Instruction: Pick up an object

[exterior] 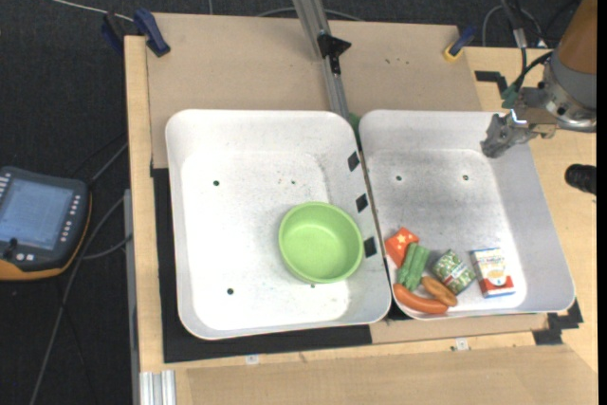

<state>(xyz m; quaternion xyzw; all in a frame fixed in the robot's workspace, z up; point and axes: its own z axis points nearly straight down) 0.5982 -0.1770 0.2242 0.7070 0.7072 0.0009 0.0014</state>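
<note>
A green bowl [321, 242] sits in the left bin [199, 156], near its right wall. Along the front edge of the right bin [446, 194] lie a small red block [400, 243], a green vegetable piece [412, 266], an orange sausage-shaped piece [423, 298], a green can [454, 271] and a small white and red carton [492, 272]. My gripper [497, 138] hangs over the right bin's back right corner, far from these objects, with nothing seen in it.
A metal pole [308, 0] slants down from the top to the gap between the bins. Blue clamps [152, 31] hold the bench's back corners. A handheld pendant [38, 218] lies off the bench to the left.
</note>
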